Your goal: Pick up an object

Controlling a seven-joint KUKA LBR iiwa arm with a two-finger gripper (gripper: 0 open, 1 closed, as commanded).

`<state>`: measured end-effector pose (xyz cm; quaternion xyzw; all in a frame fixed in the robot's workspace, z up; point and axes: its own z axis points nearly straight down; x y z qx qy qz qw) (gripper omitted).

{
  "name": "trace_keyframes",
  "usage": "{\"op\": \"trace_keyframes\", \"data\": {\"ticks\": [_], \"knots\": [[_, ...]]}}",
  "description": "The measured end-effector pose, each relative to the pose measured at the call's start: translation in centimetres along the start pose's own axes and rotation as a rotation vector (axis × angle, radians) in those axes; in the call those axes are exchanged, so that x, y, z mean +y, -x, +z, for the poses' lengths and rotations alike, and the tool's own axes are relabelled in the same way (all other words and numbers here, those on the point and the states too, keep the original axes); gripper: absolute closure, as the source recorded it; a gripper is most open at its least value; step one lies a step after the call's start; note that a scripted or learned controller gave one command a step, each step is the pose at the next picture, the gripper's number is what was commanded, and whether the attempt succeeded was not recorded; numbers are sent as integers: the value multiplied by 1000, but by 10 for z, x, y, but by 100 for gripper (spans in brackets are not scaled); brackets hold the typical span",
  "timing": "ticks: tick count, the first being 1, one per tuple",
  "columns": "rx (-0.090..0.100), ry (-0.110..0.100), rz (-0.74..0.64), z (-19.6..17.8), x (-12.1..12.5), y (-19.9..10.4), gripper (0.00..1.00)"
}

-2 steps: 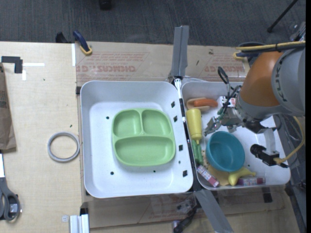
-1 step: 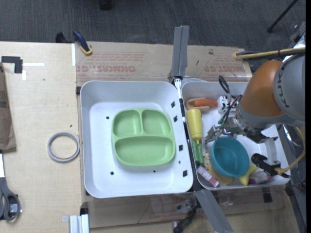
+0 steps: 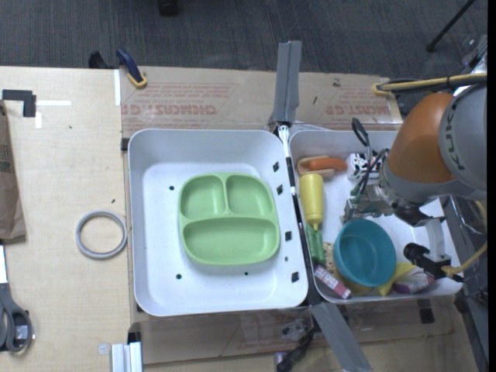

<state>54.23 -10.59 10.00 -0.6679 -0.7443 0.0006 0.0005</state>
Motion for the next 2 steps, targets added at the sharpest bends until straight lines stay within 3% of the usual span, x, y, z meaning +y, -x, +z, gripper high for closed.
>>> {"op": "trace_keyframes", "data": {"ticks": [1,2], "knots": [[0,-1,4,-9,0,1,100],[0,1,-3,-42,0,-6,100]]}}
